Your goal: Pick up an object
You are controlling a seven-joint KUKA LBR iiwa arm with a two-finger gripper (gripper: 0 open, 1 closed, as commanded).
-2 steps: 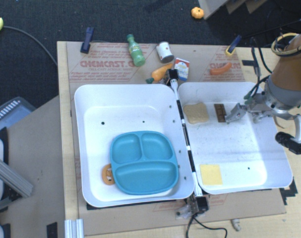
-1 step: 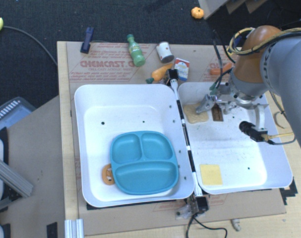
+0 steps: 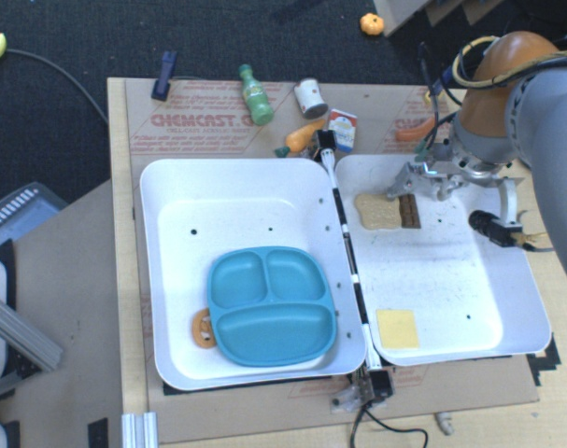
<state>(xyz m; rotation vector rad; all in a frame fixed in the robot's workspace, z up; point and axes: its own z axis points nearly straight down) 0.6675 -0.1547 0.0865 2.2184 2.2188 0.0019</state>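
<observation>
The gripper (image 3: 418, 187) hovers low over the far-left part of the right bin (image 3: 507, 325), with the arm coming in from the right. Just below it lies a small brown bar (image 3: 409, 211), beside a tan slice of toast (image 3: 376, 212). A yellow cheese square (image 3: 397, 328) rests near the same bin's front-left corner. In the left bin (image 3: 171, 203) sits a blue divided plate (image 3: 269, 304), with a small brown pretzel (image 3: 203, 329) at its left edge.
Behind the bins on the cardboard lie a green bottle (image 3: 256, 94), a blue item (image 3: 163, 75), a white can (image 3: 310, 98), a carrot (image 3: 302, 138) and a small box (image 3: 342, 129). An orange ball (image 3: 372, 24) sits on the dark floor.
</observation>
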